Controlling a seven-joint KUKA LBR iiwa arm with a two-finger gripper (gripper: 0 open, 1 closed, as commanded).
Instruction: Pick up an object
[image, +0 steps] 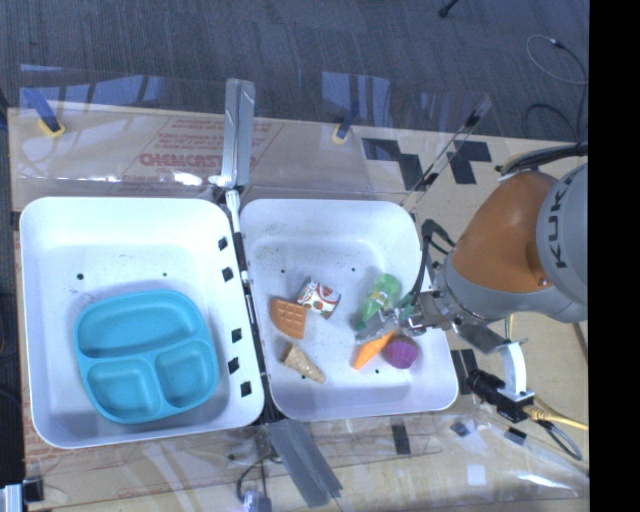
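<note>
Carrot (372, 349) lies in the right bin (340, 225), near its right wall, tilted, with a purple piece (401, 353) just beside it on the right and a green bottle (380, 297) just above. The gripper (397, 322) sits low among these three, its tips between bottle and carrot; whether it grips anything cannot be told. Further left lie a waffle (290, 318), a small carton (320, 297) and a cone (303, 363). The left bin (50, 240) bears a blue tray (147, 353).
</note>
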